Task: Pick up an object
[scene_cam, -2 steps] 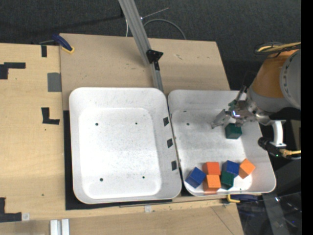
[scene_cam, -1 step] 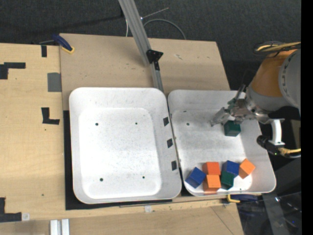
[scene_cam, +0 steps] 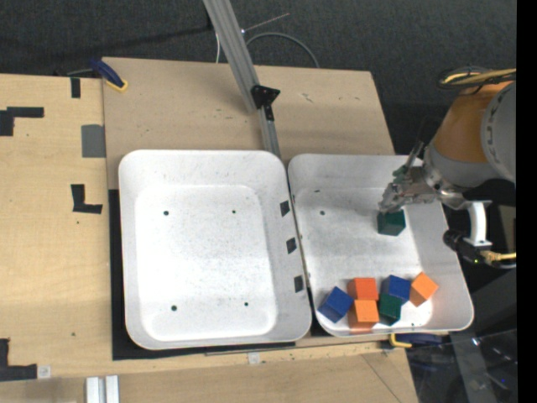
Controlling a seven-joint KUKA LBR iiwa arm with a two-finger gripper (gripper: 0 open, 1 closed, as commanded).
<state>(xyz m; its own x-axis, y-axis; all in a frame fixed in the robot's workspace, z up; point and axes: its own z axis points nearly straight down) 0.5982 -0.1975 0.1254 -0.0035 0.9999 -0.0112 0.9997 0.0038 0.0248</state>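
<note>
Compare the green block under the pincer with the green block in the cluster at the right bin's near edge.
The green block by the pincer sits alone mid-bin; the clustered green block is hemmed in by blue and orange blocks. The first lies directly beneath the pincer; the second lies apart from it. Both look dark green and similar in size.

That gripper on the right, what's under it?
A dark green block sits just below the gripper on the right bin's floor. The gripper covers the block's top, so contact can't be judged.

Wooden bench (scene_cam: 193, 116), two white bins side by side, left bin (scene_cam: 134, 175), right bin (scene_cam: 336, 168)
</note>
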